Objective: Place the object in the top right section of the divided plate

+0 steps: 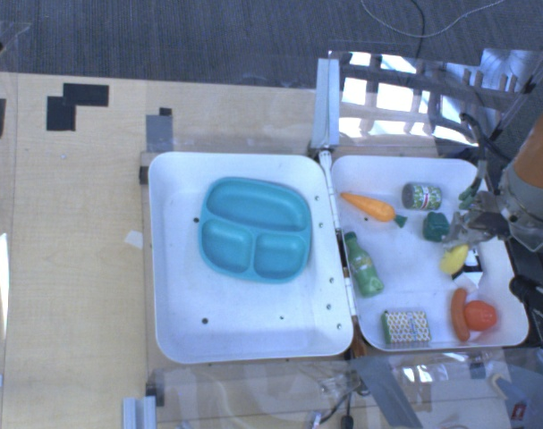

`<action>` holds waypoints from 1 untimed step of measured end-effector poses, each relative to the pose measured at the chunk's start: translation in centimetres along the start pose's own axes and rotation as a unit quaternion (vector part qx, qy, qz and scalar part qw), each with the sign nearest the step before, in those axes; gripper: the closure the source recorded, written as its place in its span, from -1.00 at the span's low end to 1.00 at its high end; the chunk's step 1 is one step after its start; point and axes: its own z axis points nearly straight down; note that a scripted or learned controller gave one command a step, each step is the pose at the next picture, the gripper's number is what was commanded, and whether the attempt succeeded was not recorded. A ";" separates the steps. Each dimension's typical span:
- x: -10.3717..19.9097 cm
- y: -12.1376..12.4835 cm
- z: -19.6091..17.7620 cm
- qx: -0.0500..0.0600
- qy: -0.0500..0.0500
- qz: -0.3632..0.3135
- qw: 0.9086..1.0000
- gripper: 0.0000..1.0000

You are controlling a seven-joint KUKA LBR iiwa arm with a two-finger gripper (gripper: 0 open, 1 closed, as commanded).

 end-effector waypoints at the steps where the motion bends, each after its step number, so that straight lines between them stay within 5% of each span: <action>1: 0.1 0.2 -0.9 -0.001 -0.001 -0.004 1.000 1.00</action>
